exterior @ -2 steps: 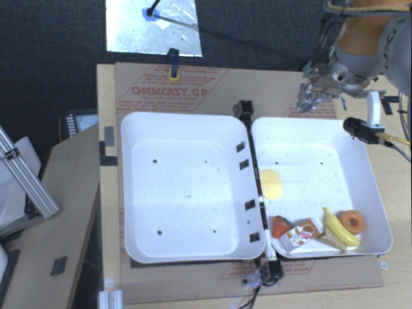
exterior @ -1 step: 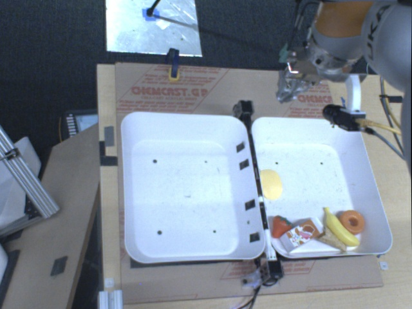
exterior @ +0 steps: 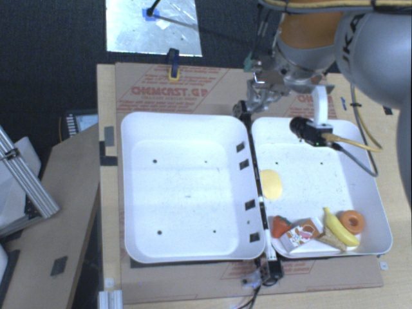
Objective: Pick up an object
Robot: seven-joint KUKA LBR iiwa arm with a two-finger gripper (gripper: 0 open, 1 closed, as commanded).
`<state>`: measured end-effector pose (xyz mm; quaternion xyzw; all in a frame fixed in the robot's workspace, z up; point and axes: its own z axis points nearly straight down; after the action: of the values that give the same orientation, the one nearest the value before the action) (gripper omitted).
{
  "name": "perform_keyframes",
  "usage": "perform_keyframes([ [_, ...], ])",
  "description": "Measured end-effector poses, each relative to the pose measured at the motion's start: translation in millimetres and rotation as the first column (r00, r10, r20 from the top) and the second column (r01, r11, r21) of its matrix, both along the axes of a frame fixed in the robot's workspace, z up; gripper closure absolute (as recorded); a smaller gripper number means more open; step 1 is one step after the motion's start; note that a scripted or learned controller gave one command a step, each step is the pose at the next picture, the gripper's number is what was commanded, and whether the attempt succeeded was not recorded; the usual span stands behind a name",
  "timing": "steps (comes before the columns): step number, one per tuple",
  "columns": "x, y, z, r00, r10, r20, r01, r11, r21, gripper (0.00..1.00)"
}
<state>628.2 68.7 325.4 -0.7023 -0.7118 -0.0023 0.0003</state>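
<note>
banana [exterior: 339, 227] long axis upper-left to lower-right.

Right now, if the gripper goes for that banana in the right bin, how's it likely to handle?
The banana looks like smooth plastic, so probably light and a bit slippery. Its curved shape may let it pivot or roll between the fingers. It lies against the orange ring and the small carton, so a push would probably shift those too.

"CHEMCAST.G" was printed in red on the brown cardboard sheet [exterior: 183, 82] behind the bins; the final character was unclear.
</note>
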Motion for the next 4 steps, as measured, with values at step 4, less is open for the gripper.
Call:
perform_keyframes([
  [4, -13.9, 165.0, -52.1, 1.000, -0.003, -0.009, 0.003, 1.000, -0.003, 1.00],
])
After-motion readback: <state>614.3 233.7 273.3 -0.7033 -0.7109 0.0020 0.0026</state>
